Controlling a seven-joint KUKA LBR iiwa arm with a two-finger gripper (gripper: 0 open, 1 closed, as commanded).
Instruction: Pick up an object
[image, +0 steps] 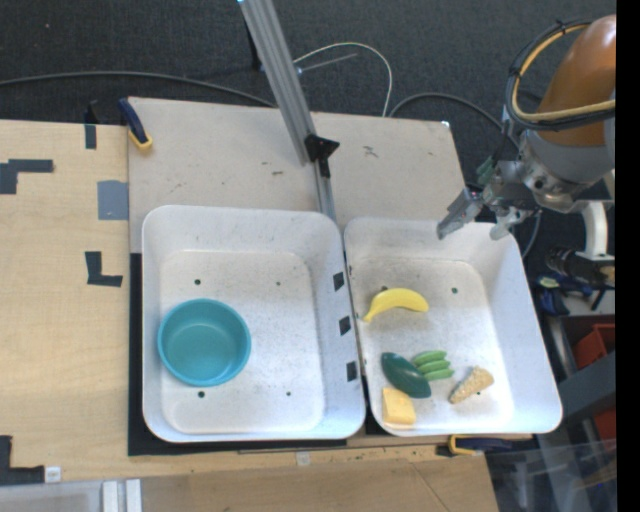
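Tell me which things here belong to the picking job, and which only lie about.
For the job:
- two-finger gripper, open above the right white bin
- yellow banana
- dark green vegetable
- light green pea pod
- yellow block
- tan bread piece

Lying about:
- teal bowl in the left white bin

— What's round the bench?
— Dark carpet (420, 40) at the far side, cables (345, 55) trailing over it.
— And left?
— A pale wooden tabletop (50, 300) with dark tape marks (98, 268).
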